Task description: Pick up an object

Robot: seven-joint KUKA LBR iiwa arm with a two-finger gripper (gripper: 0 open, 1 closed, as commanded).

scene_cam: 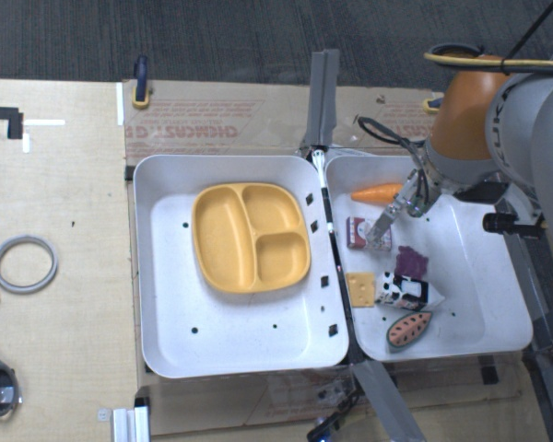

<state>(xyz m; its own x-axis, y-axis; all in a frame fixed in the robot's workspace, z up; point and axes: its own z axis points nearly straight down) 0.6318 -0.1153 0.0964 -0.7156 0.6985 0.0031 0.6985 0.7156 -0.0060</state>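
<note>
Divided plate [252,238] in left bin [157,274]; carrot [376,192], cheese [360,289] in right bin [484,311].

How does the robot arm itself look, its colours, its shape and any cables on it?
The grey rounded arm is thick and smooth, with an orange band above the wrist. A black cable loops beside the wrist, and a thin yellow line runs along the top. The slim metallic grey tool narrows towards its tip.

Small red-and-white packet [356,233] lying flat, right bin's [498,325] left side, below orange carrot [376,192]
</note>
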